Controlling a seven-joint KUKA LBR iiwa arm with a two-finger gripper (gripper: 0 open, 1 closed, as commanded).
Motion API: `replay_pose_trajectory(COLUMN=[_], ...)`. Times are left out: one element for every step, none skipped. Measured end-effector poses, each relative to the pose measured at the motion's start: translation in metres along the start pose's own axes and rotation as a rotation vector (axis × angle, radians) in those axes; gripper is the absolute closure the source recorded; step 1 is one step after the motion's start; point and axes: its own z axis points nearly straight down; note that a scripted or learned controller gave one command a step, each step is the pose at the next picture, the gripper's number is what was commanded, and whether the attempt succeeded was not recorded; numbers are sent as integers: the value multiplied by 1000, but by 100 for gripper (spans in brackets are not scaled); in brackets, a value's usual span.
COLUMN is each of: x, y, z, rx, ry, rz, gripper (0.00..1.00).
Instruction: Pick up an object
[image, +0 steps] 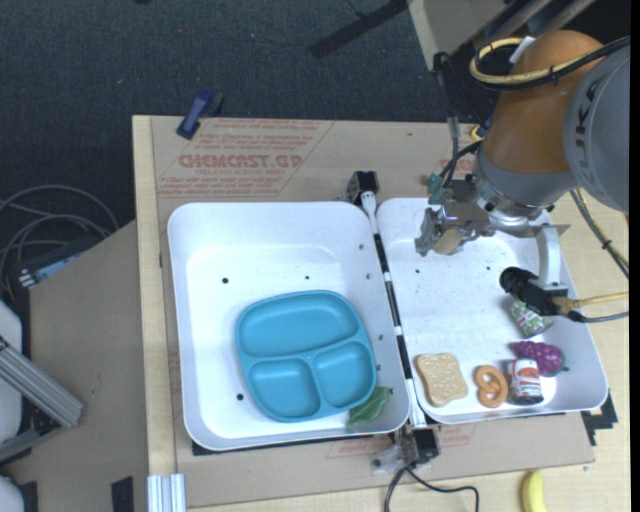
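My gripper (440, 238) hangs over the far left part of the right bin (450, 300), above bare bin floor. Along the near edge of that bin lie a slice of bread (441, 379), a pretzel (490, 385), a small can (526, 381) and a purple grape bunch (540, 354). A greenish packet (527, 317) lies at the bin's right side, partly under a black part of the arm. None of these things touches the gripper.
The left bin (200, 250) holds a blue divided plate (303, 353), with a green leaf-like piece (368, 406) at its near right corner. A black divider (388, 290) runs between the bins. The arm's big grey and orange body (545, 110) looms over the right bin's far side.
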Motion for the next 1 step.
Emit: replay_pose_trajectory(x=[-34], y=[-37], z=[-46], rx=[-4], ry=[0], rz=[-1], gripper=[100])
